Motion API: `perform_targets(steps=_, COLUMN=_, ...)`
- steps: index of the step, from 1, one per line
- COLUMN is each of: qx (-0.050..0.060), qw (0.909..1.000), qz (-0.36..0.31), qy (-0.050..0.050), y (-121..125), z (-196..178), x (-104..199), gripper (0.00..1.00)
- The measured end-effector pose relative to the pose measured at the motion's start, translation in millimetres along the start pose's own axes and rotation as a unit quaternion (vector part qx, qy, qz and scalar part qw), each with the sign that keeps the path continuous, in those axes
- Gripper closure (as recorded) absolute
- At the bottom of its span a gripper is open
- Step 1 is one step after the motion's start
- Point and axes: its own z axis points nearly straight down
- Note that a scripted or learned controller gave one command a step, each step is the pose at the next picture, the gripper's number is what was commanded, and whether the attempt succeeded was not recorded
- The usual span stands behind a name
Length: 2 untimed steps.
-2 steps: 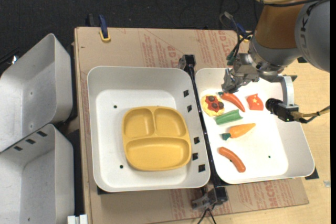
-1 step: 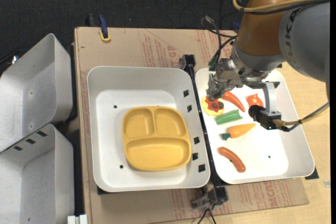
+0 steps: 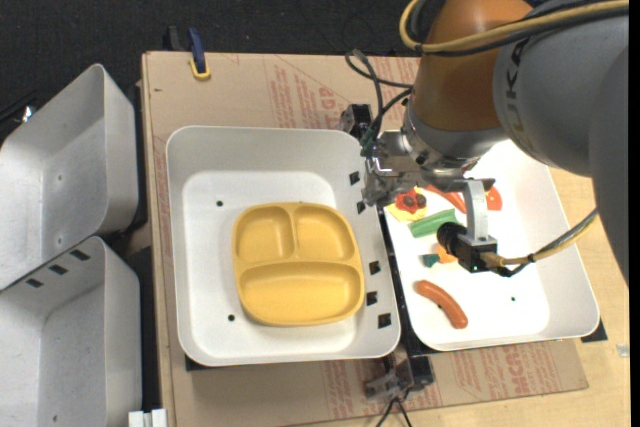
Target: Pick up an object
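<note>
The right white bin (image 3: 560, 255) holds several toy foods: a brown-orange sausage (image 3: 443, 303) near the front, a green piece (image 3: 431, 224), a red and yellow piece (image 3: 408, 205), an orange stick (image 3: 455, 199) and a small teal piece (image 3: 432, 260). My gripper (image 3: 432, 198) hangs low over the bin's back left part, right above the red and green pieces. The grey arm and its orange band (image 3: 470, 65) cover the gripper from above. Nothing shows as held.
The left white bin (image 3: 200, 215) contains a yellow divided plate (image 3: 297, 262). A black cable and plug (image 3: 470, 253) trail from the wrist over the right bin. Both bins rest on a cardboard-covered bench (image 3: 290, 90); white bin-like trays (image 3: 60, 175) stand off to the left.
</note>
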Motion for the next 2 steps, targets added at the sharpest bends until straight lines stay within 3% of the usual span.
perform_targets(steps=1, qx=-0.002, qw=1.0000, qz=0.000, qy=0.000, y=-7.6, z=-4.2, x=47.3, gripper=1.00)
perform_targets(steps=2, qx=-0.002, qw=1.0000, qz=0.003, qy=-0.001, y=-7.1, z=-4.4, x=44.0, gripper=0.00)
